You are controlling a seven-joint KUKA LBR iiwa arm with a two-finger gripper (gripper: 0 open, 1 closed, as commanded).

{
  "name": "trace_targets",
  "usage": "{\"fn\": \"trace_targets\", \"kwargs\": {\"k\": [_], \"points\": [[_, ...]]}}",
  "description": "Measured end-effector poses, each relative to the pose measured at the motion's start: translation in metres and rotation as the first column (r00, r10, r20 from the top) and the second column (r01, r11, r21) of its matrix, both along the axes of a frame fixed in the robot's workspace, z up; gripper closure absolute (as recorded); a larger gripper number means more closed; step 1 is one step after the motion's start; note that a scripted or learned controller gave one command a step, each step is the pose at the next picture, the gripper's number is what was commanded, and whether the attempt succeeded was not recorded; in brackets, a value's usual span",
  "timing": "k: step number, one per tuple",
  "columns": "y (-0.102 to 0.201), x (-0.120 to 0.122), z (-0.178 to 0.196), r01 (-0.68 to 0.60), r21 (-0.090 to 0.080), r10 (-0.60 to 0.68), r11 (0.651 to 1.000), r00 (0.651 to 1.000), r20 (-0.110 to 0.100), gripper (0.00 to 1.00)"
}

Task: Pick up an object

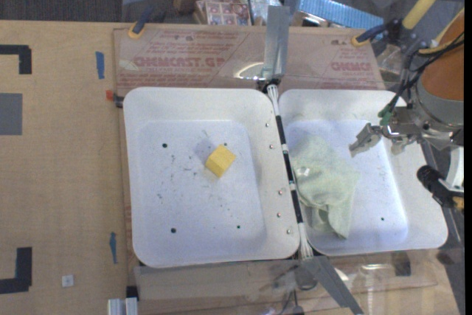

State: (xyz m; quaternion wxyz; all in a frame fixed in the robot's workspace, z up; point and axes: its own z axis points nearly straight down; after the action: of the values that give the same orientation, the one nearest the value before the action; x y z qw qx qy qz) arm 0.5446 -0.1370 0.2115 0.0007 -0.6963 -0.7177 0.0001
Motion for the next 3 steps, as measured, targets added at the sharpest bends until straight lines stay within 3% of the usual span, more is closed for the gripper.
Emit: {"fn": "trace_targets", "kwargs": {"k": [1,2,3], "points": [[-0.001,0.001,0.011,0.001,-0.002,-0.001,1.0,1.0,0.004,1.0],[-0.01,0.054,-0.01,-0.25,-0.004,0.25,0.968,0.968,0.006,1.0],[-0.011,0.036,-0.054,-0.496,-0.002,0.496,0.869,0.869,0.003,1.0]]}}
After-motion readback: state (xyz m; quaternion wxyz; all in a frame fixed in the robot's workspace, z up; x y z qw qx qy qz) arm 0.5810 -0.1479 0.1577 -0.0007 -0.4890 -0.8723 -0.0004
